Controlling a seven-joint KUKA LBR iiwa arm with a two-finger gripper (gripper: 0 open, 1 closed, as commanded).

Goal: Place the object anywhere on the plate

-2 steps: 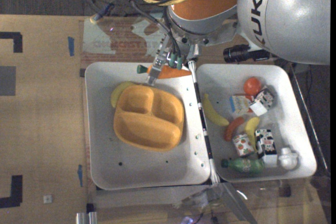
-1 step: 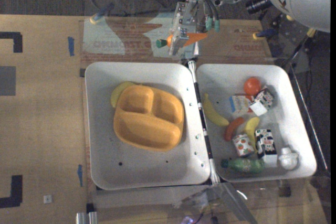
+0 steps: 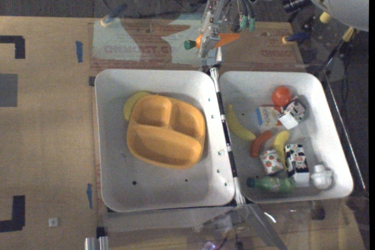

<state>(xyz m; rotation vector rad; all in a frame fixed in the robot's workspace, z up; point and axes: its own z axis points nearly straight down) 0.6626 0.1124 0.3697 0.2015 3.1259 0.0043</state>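
Hanging above the far edge of the bench, the gripper point(image 3: 212, 29) sits beyond the seam where the two white bins meet, its fingers clamped on a toy carrot point(image 3: 215, 40) whose orange body points to the right in the view and whose green top points to the left. Below and to the left of the gripper lies the left bin point(image 3: 111, 143), which holds the orange plate point(image 3: 167, 130), a sectioned dish with three compartments; a yellow piece point(image 3: 132, 102) shows from under the plate's far left corner. Below and to the right of the gripper lies the right bin point(image 3: 246, 88), which holds a banana point(image 3: 239, 123) nearest the seam, a red ball point(image 3: 282, 95) toward the far side, a small carton point(image 3: 269, 116) just beside a second small carton point(image 3: 295, 109), a red sausage point(image 3: 260, 143) touching a yellow piece of fruit point(image 3: 282, 140), a strawberry-printed carton point(image 3: 270, 161), a dark carton point(image 3: 297, 158), a green bottle point(image 3: 270, 184) lying on its side, and a white object point(image 3: 320, 176) at the near right corner. The carrot is well apart from the plate, held in the air over the bench rather than over either bin.
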